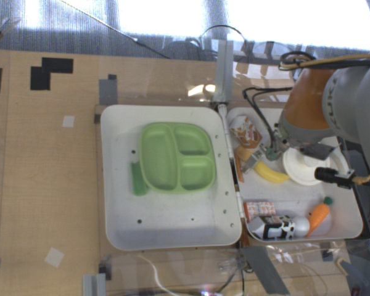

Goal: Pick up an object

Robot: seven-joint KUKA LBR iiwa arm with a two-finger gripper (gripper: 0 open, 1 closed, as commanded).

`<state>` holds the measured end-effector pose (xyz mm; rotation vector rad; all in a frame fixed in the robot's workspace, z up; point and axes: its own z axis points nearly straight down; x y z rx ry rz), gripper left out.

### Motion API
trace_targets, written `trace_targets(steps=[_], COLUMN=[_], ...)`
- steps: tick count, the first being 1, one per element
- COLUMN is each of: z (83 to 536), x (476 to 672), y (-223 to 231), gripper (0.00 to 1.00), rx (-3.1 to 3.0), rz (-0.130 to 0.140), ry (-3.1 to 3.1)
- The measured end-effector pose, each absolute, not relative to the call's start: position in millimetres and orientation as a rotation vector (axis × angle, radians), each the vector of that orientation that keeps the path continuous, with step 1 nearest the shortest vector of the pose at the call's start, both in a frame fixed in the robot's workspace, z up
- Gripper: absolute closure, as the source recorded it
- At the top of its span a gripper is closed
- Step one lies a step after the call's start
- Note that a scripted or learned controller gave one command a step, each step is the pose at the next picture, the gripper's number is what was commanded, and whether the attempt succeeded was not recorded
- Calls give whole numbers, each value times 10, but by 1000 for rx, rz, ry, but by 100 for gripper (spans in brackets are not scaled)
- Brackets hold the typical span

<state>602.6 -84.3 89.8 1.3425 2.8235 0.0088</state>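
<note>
The gripper (270,153) sits low in the right bin (357,227), at the middle right of the frame, hanging from the grey arm (351,103) with its orange band; whether it is wide, narrow or holding anything cannot be told, since the wrist hides that end. Just below and beside it lies a yellow banana (271,174), the nearest candidate for the pick. It looks like a light toy, probably smooth and somewhat slippery, curved, so a grip across its narrow middle would likely hold better than one along its length. To its right rests a white round dish (303,165), thin-edged and awkward to pinch. Above the gripper lies a small printed packet (245,131), probably soft and crinkly. Toward the lower right of the frame lie an orange carrot (319,217), tapered and likely to slide out of a grip near its tip, a black-and-white cow figure (277,229), and a small red-and-white box (259,209). Further out, the left bin (120,227) in the centre of the frame holds a green divided tray (176,156) with a green stick (138,179) against its left side.
</note>
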Motion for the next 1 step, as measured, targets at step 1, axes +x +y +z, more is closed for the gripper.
trace_targets(steps=[1], z=[1046], x=[6066], y=[-837], gripper=[100], rx=[1325], rz=[15], ry=[2817])
